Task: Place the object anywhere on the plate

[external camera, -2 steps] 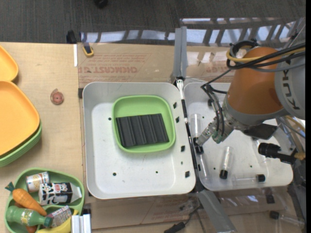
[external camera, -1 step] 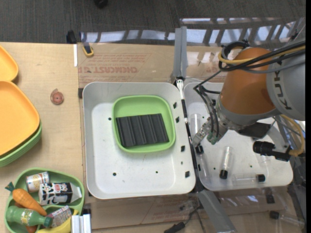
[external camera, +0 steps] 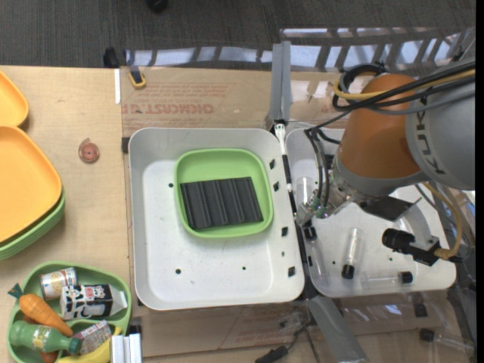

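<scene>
Camera view has the arm (external camera: 386, 138) low over the right bin (external camera: 393, 278), its tool's state hidden, the object unidentifiable, and the green plate (external camera: 221, 165) bearing just a dark ribbed mat (external camera: 221, 203), so placing seems undone.

You look down on a pale wooden bench (external camera: 83, 195) under even light, brown cardboard (external camera: 197, 100) along its far edge, dark grey carpet (external camera: 227, 10) beyond.

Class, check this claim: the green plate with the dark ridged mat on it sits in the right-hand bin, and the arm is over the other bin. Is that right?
Not quite. The camera view shows the green plate, with the dark ridged mat on it, in the left bin. The arm is over the right bin, the other one.
</scene>
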